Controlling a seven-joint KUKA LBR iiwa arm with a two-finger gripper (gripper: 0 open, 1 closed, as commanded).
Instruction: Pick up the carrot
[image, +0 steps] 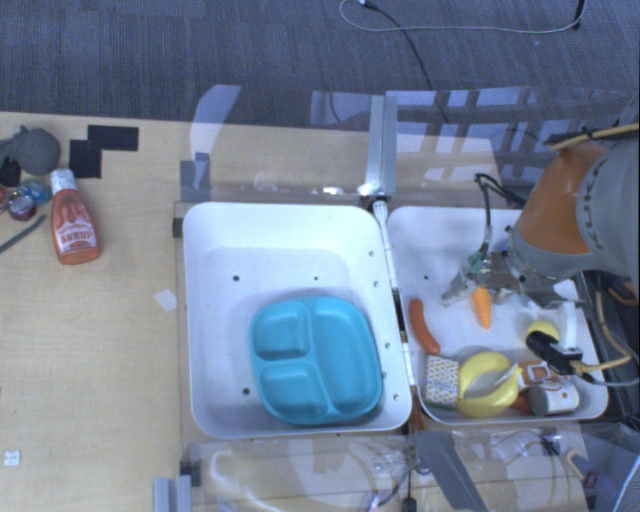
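Where the arm reaches in from the right, we see its gripper low over the middle of the right bin. Its fingers are spread wide, one to the left and one to the right. The carrot sits in this bin, its broad far end in the gap between them and its tip pointing toward the near side. We cannot tell whether either finger touches it.

Just left of the carrot, a reddish sausage lies close to the bin's left wall. Along the near wall we find a small patterned packet, a yellow banana touching it on the right, and a little can lying on its side further right.

The left bin holds a blue divided plate toward its near side.

Out on the counter, well apart from both bins at the far left, we see a ketchup bottle lying flat.
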